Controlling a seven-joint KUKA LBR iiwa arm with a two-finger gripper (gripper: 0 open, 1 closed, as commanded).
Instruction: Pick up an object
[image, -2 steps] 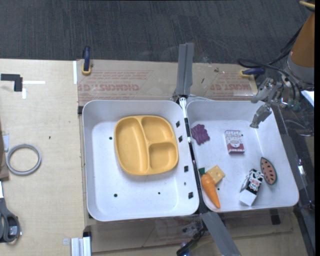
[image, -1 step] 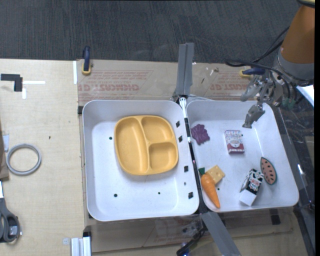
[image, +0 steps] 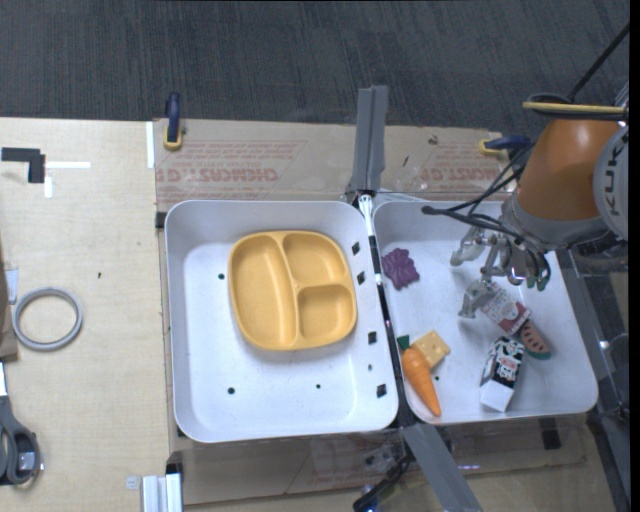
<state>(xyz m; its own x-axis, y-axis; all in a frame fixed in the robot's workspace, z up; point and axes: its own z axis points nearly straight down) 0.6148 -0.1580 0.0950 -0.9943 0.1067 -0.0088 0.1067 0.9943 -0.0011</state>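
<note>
Bins sit side by side on the table (image: 80, 400), and we see the arm (image: 565, 170) reaching in from the right over the right bin (image: 560, 405). Its grey body carries an orange band, with black cables trailing off toward the left. The tool (image: 485, 285) hangs low over the far right part of that bin, a cluster of silver metal parts; we cannot tell how wide it stands or whether it has anything in it.

Just beside the tool, on its near right, lies a watermelon slice (image: 528, 333), red with a dark green rind, partly covered by something pale and shiny. Nearer still is a small milk carton (image: 501, 373), white with black cow patches, tilted on its side near the bin's near right corner. Toward the left of the same bin we see a purple bunch of grapes (image: 400, 268) lying well apart from the tool, a yellow wedge of cheese (image: 432, 348) with holes, and an orange carrot (image: 421, 383) just beside the cheese, pointing toward the near edge along the bin's left wall.

In the left bin (image: 200, 400) rests a yellow divided plate (image: 293, 290) with three compartments. Out on the table to the far left lies a grey ring (image: 44, 318).
</note>
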